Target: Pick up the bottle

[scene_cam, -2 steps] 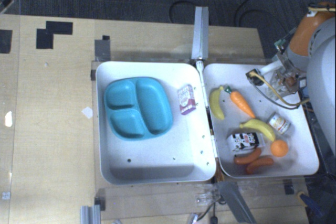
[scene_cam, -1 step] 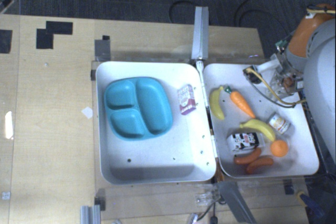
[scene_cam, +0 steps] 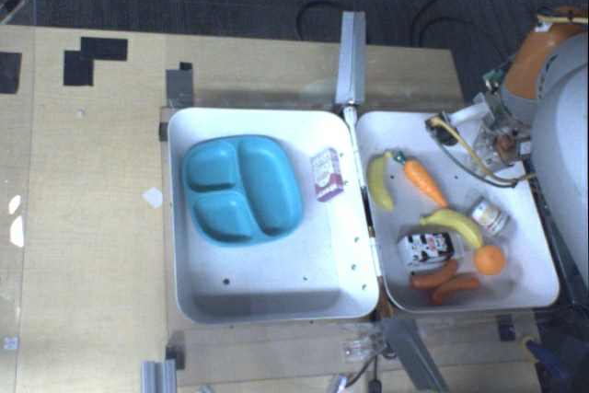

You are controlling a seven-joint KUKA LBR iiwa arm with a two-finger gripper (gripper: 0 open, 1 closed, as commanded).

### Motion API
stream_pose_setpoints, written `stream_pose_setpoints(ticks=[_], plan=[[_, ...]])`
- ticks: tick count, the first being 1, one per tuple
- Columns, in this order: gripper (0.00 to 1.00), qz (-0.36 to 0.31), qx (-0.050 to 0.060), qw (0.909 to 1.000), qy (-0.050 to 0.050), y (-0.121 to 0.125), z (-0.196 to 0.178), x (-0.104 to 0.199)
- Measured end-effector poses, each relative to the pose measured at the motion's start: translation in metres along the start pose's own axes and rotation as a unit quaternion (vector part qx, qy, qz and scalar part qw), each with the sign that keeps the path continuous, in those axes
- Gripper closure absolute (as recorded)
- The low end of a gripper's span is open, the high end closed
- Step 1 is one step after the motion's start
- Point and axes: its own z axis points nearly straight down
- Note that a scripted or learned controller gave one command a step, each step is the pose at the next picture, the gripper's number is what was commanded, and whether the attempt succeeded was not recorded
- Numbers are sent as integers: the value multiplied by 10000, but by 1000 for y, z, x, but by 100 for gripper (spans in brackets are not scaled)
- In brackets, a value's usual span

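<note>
White bin on the right [scene_cam: 529, 290] holds the small bottle [scene_cam: 489, 217] — it lies near the right wall, touching a banana [scene_cam: 454, 225], with an orange [scene_cam: 490, 260] just beside. Carrot [scene_cam: 424, 180] and sausages [scene_cam: 444, 282] sit close. Gripper [scene_cam: 492, 141] hangs at the far right edge — cannot tell its grip.

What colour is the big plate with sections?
Blue-turquoise: the divided plate in the left bin, camera view.

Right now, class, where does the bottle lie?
The bottle lies on its side in the right bin, near its right wall, just right of the lower banana and above the orange.
</note>
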Motion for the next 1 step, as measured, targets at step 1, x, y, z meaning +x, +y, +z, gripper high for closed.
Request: stream_pose_setpoints(ticks=[1], plan=[[100, -4, -2, 10000, -1, 0, 0, 0]])
